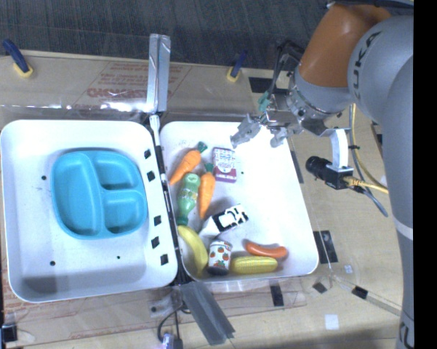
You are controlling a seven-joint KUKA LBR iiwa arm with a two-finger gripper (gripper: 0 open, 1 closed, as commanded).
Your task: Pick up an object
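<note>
My gripper (261, 134) hangs open over the back edge of the right bin (276, 195), with nothing between its fingers. Just left of it and lower lies a small purple and white carton (225, 163). Two carrots (185, 165) (206, 193) and a green bottle (187, 195) lie along the bin's left side. A black and white toy (230, 219) sits mid-bin. Along the front lie a banana (194, 247), a small printed can (219, 257), a yellow corn-like piece (253, 265) and a red sausage (265, 250).
The left bin (29, 217) holds a blue divided tray (99, 192). A metal divider strip (158, 75) stands between the bins at the back. A black cable fitting (327, 171) sits right of the right bin. Blue clips (17, 57) hold the cardboard at the back.
</note>
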